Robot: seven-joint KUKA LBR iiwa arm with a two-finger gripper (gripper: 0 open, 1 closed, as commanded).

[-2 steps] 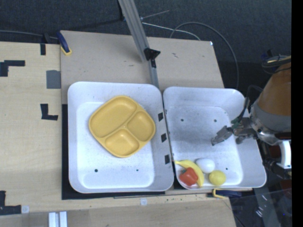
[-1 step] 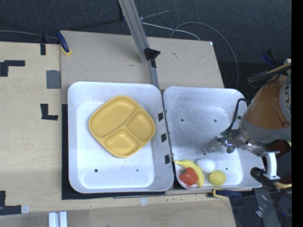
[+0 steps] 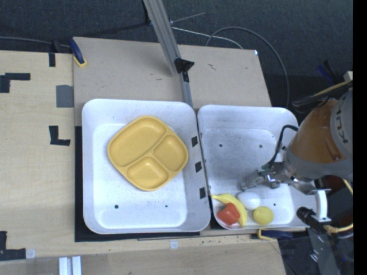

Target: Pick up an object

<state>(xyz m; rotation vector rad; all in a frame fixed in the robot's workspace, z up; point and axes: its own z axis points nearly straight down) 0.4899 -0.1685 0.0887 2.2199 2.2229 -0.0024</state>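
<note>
Yellow ball [image 3: 263,215], white egg-like piece [image 3: 250,199], red piece [image 3: 229,213] and banana [image 3: 234,202]: all lying in right bin [image 3: 241,122], near corner. Pincer [image 3: 252,181] just above them, state untellable, nothing lifted. Yellow tray [image 3: 148,152]: left bin [image 3: 94,171].

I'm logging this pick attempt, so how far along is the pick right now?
Done: the arm has reached into the right bin, and the gripper sits low just above the white ball. In hand: nothing shows between its fingers. Left: the ball, banana, red fruit and yellow ball all lie in the bin's near corner, so the grasp and lift remain.
</note>
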